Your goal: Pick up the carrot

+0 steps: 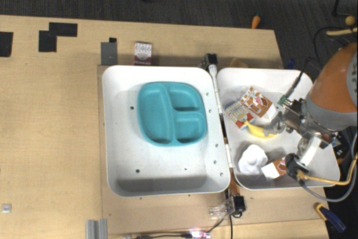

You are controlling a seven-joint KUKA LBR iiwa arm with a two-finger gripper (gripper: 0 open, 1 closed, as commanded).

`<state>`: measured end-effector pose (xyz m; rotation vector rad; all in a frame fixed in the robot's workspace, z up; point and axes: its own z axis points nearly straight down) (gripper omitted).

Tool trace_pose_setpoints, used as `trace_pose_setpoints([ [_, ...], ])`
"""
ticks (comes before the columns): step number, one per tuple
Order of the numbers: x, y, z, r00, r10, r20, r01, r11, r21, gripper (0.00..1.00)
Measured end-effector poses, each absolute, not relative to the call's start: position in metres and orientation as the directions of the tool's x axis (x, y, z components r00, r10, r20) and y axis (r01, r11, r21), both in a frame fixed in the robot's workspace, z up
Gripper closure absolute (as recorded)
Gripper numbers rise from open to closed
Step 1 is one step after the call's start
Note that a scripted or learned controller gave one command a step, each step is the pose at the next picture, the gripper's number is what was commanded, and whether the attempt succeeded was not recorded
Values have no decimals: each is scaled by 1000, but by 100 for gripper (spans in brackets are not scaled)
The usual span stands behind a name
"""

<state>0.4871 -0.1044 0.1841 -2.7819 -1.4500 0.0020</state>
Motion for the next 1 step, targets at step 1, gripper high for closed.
trace_pose_setpoints([
  [1,487,-105,184,573,819,1,819,-573,-4,0],
])
